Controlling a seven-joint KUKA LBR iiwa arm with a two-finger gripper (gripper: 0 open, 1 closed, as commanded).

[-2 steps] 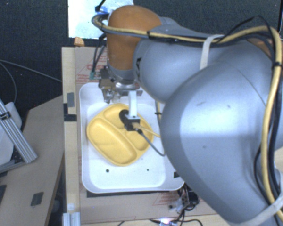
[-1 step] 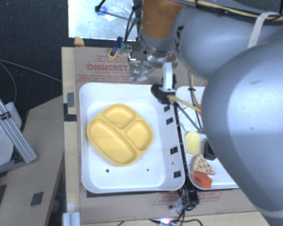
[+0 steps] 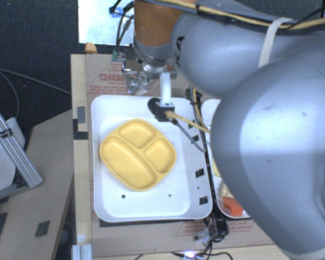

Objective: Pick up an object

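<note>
A robotics lab: aluminium framing (image 3: 13,150), loose cables (image 3: 5,77), white bins (image 3: 146,210) on a cardboard-covered bench (image 3: 105,77)

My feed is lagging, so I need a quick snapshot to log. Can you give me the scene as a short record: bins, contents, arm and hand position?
left bin: holds one yellow divided plate, lying flat near the middle
plate sections: three, nothing seen in them
right bin: mostly covered by the arm; an orange object shows near its front edge
hand: above the far edge of the left bin, apart from the plate
hand contents: nothing seen between its fingers
bench: brown, with a cardboard sheet under the bins
</note>
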